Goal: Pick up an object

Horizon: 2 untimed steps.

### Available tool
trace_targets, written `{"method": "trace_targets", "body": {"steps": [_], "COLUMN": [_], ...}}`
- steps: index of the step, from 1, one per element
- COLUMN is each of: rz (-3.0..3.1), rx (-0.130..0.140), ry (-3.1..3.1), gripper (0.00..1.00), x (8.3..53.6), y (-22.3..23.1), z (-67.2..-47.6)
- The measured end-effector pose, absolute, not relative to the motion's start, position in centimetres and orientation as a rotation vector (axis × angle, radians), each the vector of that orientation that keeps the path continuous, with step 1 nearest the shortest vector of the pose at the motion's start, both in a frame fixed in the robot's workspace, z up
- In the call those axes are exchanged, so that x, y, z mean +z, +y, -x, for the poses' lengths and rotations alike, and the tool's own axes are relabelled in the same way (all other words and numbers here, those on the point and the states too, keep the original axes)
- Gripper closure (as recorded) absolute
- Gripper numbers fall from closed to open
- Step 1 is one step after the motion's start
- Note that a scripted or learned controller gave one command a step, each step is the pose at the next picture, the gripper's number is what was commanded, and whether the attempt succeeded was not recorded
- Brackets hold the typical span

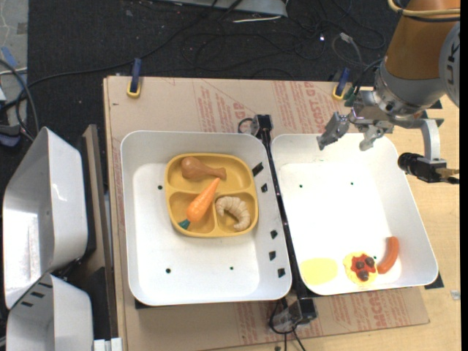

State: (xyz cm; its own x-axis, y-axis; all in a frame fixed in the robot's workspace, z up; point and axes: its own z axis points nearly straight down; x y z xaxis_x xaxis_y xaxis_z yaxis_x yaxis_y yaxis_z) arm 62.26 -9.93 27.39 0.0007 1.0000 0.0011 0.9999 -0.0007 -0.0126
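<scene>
Nearest the camera, along the front wall of the right-hand shallow white bin (pixel 417 218), three small things lie in a loose row: a flat pale yellow disc (pixel 319 270), a small red and dark lumpy toy piece (pixel 361 265) just beside it, and an orange-red toy sausage (pixel 388 254) leaning at a slant near the bin's front right corner. They rest low in the bin, probably because the floor tips slightly towards the camera, so loose things gather along that edge. Any of these three is a fair candidate for the pick, and each lies well apart from the arm.

Further in, the left-hand shallow white bin (pixel 146 269) holds a yellow divided plastic plate (pixel 174 172). Its far compartment carries a brown toy drumstick (pixel 202 169); an orange toy carrot (pixel 204 200) lies across the divider into the near left compartment; a pale curled toy shrimp (pixel 234 211) sits in the near right one. The plate keeps these pieces sorted and raised off the bin floor, which would make them harder to reach cleanly.

Farthest back, over the far edge of the right-hand bin, the gripper (pixel 352 131) hangs on the grey arm with the orange band (pixel 424 28). Its two fingers are spread apart with nothing between them, so it is released and ready for a descent. It sits high and at the bin's back, well away from the row at the front, which suggests the pick has not yet begun. The brown cardboard-covered worktop (pixel 205 101) lies beneath both bins, clamped at its far edge.
</scene>
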Motion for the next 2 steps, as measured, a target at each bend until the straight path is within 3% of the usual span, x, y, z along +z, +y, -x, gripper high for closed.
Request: {"method": "trace_targets", "body": {"steps": [1,2], "rz": [2.22,2.221], "rx": [0.0,0.005], "ry": [-2.223,-2.218], "gripper": [0.0,0.0], "x": [28.2,23.5], "y": [-9.9,-10.0], "z": [-62.4,-61.6]}}
